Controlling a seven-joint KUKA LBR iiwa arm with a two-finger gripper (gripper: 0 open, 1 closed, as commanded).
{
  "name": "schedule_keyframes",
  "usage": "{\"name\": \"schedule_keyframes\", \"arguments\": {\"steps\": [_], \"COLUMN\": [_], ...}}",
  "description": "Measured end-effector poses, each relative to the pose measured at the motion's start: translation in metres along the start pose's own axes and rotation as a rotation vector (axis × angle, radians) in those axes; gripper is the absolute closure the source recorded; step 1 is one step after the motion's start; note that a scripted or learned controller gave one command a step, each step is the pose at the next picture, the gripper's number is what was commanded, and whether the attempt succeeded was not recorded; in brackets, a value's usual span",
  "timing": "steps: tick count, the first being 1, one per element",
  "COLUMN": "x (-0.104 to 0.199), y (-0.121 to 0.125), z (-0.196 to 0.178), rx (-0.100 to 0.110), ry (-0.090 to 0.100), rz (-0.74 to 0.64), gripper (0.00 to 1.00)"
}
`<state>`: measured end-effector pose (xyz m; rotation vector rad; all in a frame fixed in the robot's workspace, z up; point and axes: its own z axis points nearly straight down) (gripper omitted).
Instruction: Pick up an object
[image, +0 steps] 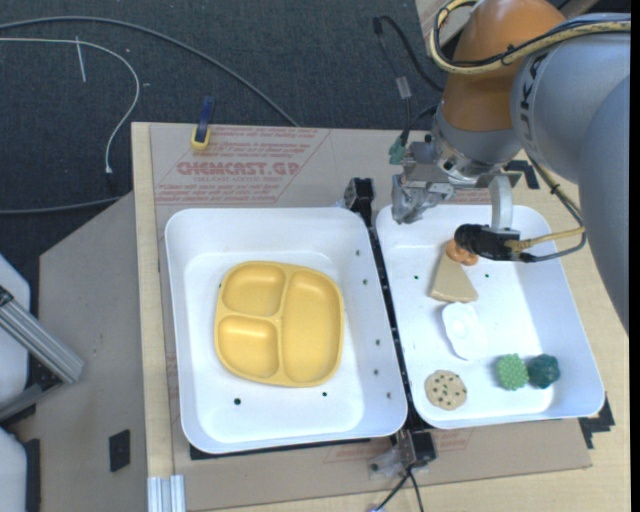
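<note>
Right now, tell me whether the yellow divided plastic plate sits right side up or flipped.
Right side up: the yellow divided plastic plate shows its three hollow compartments facing upward.

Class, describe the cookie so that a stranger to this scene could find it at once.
Start at the right-hand white bin. Along its near edge lies the cookie, left of the green toy. It alone is round, flat, tan and dark-speckled.

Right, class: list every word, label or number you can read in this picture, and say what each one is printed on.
"CHEMCAST GP": red print, large, on the brown board under the two white bins, behind the left bin; the letters are soft, so the reading is likely, not certain.
Smaller red lines above and below it on the same board: too small and blurred to read.
Nothing else carries readable text.
</note>
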<state>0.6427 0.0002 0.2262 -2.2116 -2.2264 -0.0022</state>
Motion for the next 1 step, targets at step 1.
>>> {"name": "schedule_keyframes", "arguments": {"steps": [1], "x": [0.0644], "y": [-0.0056], "z": [0.0037], "rx": [0.001], "ry": [-0.001], "rz": [0.000], "gripper": [1.00]}}
